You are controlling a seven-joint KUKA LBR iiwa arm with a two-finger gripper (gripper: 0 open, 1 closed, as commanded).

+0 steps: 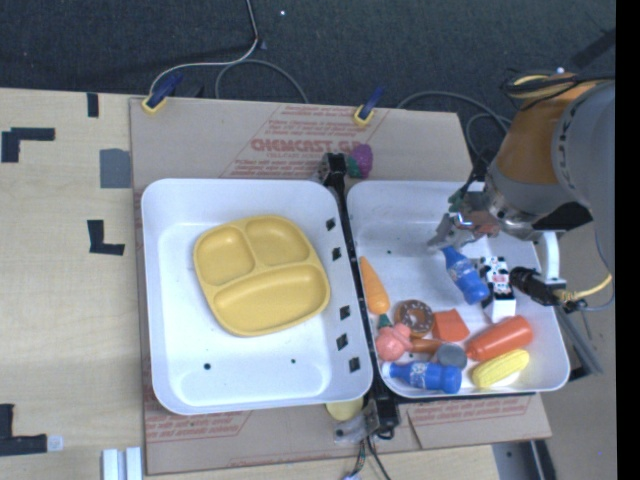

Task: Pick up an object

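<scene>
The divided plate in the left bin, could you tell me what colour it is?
The plate is yellow, seen clearly in the camera view.

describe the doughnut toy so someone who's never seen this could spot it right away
Look in the right bin, the one crowded with small toys. Toward its lower middle lies the doughnut, right of the carrot and above the pink toy. It is the only ring-shaped piece, brown with pale speckles.
</scene>
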